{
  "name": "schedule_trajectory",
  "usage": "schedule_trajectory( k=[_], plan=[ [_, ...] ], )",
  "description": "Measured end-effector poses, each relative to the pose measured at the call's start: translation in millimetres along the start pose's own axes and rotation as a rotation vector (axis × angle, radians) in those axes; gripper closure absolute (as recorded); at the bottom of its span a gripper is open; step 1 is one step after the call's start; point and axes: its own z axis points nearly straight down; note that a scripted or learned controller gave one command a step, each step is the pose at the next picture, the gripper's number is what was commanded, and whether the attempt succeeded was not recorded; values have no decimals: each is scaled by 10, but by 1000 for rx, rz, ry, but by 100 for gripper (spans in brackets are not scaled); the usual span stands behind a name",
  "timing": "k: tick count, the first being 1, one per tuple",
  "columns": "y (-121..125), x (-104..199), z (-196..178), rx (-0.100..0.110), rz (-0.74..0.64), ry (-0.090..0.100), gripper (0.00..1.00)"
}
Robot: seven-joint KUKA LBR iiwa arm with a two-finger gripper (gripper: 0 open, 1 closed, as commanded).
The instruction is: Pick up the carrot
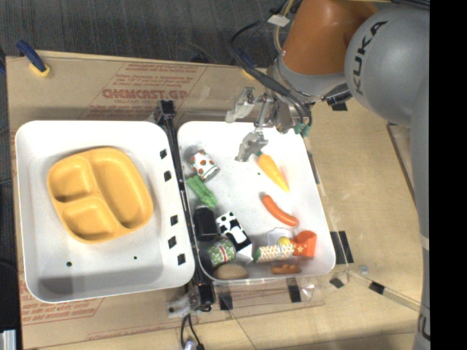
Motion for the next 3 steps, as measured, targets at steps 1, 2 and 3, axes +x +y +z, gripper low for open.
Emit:
schedule_trajectory(
  k=[1,2,3],
  plan=[
    [-410,-62,1379,-6,-140,14,0],
    [-852,26,1507,-2,-124,1,0],
    [-832,-3,1378,-2,-129,-5,100]
  ],
)
